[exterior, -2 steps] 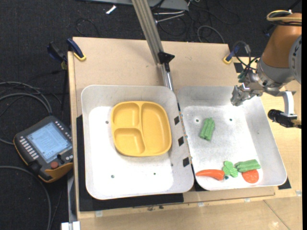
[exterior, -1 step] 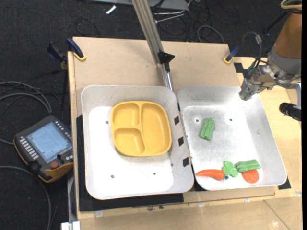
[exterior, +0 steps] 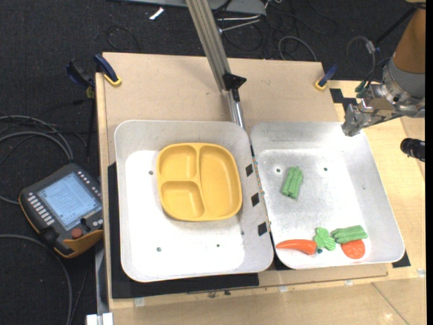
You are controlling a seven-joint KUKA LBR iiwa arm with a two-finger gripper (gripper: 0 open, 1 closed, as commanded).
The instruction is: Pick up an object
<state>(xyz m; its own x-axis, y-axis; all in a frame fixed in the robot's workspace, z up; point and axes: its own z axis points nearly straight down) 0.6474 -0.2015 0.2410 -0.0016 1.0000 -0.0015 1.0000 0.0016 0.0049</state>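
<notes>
A: Started at the left of the frame?

B: Confirmed. Logged a teach pendant (exterior: 64,208) at far left, off the bench. Disregarded as no part of the task.

A: Left bin (exterior: 135,154)?

B: Found to hold a yellow divided plate (exterior: 199,181), lying flat, centre-left of the frame. Judged a poor candidate: broad, shallow, well apart from the gripper.

A: Right bin (exterior: 379,181)?

B: Found to hold the graspable items. Noted a green bean piece (exterior: 292,182) alone in the upper-middle part of that bin, long axis running almost top to bottom of the frame, tilted slightly. Noted a cluster along the lower edge: an orange carrot (exterior: 298,246), a leafy green piece (exterior: 325,238), a second green piece (exterior: 349,233) and a red piece (exterior: 354,249), touching or just beside one another.

A: Gripper (exterior: 352,126)?

B: Located over the upper-right corner of the right bin, above its rim, with nothing seen in its grasp. Open or closed: could not be told at that angle.

A: Governing relation?

B: Green bean piece placed left of and below the gripper in the frame, nearest of all items and clear of neighbours. Judged the likeliest target; recommended closing across the short axis, that is, left to right in the frame.
</notes>
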